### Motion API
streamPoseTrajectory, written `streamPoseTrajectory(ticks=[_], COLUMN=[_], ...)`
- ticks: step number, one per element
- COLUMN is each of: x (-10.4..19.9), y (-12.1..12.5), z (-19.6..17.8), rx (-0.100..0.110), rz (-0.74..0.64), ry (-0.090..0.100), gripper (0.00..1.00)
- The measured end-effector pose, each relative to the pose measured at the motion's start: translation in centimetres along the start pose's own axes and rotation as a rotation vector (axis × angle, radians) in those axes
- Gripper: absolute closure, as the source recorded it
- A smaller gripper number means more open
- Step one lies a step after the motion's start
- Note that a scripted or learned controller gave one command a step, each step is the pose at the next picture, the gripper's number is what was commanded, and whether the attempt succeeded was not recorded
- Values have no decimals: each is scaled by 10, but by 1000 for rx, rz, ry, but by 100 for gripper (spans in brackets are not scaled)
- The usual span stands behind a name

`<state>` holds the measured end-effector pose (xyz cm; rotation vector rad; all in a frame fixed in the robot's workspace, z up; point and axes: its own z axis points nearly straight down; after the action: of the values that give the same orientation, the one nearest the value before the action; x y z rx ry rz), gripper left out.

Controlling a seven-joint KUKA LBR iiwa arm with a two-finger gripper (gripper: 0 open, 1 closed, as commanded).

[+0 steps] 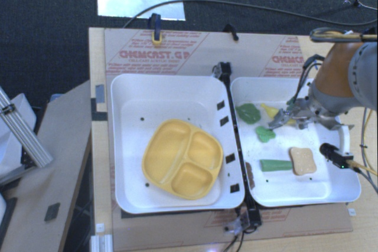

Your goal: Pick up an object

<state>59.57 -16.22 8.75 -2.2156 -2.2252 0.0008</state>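
The hand [282, 119] hangs low in the right bin [339, 193] — grip state unclear; a yellow piece [269, 110] lies at its 10 o'clock, 2 green pieces [248, 113] [265, 134] nearby; the toast slice [303, 161] sits at 5 o'clock.

A bench [100, 144] topped with a clear sheet printed in red lettering [155, 55] is carrying two shallow white bins side by side. The left bin [127, 127] and the right bin [307, 189] are sitting flat, touching along a black clipped seam [231, 127]. A yellow-and-black clamp, possibly, is gripping the far edge [156, 29].
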Motion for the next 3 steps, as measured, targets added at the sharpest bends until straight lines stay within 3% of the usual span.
streamPoseTrajectory(ticks=[1, 3], x=[-1, 3], y=[1, -8], z=[-14, -129], rx=[-6, -8], rz=[0, 0], ry=[-2, -2], gripper=[100, 100])
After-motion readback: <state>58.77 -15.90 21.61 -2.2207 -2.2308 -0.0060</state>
